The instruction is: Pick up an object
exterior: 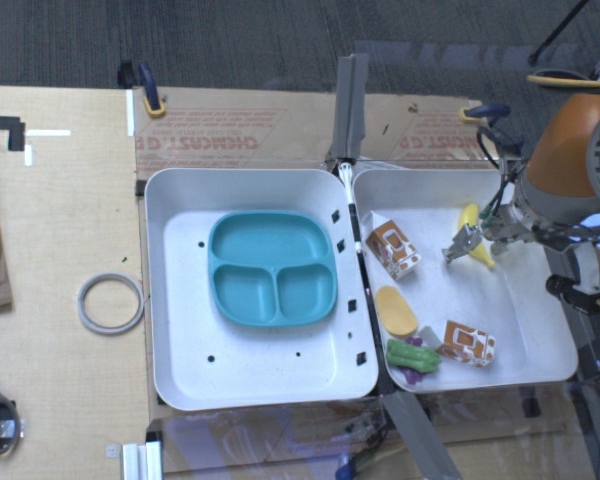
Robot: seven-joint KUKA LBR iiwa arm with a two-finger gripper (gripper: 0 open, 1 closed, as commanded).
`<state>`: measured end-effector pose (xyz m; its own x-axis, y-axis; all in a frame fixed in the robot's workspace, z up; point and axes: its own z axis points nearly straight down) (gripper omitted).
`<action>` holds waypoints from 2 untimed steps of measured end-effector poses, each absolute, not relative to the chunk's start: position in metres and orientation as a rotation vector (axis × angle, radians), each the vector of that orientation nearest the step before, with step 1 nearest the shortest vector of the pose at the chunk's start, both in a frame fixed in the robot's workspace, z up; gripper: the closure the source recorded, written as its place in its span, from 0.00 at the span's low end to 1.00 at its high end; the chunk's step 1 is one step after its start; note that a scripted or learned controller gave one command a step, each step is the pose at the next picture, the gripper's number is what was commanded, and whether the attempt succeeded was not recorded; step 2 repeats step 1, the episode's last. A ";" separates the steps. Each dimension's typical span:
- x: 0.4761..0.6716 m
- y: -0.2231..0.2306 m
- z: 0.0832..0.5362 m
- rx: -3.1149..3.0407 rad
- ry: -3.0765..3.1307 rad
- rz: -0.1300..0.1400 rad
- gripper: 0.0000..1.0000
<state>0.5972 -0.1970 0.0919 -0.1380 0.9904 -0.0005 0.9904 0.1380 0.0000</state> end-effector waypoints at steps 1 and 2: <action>0.597 -0.198 0.101 2.066 2.365 0.000 1.00; 0.597 -0.198 0.101 2.066 2.365 0.000 1.00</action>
